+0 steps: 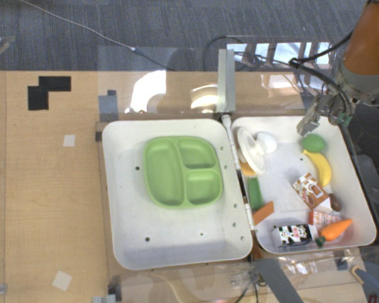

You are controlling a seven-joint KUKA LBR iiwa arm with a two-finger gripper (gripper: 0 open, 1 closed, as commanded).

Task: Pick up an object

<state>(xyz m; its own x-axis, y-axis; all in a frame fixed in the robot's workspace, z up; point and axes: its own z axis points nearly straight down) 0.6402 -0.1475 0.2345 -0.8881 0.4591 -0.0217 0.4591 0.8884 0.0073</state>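
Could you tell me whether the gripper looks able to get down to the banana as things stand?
Probably yes: the banana lies uncovered in the right bin, just below the gripper, with only a green object beside its upper end.

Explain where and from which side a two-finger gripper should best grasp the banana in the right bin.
Probably at the middle of the banana, coming straight down from above. It lies flat on the bin floor, curved and narrow, so fingers closing across its short width at mid-length should fit. The green ball crowds its upper end and the snack packet sits near its lower end.
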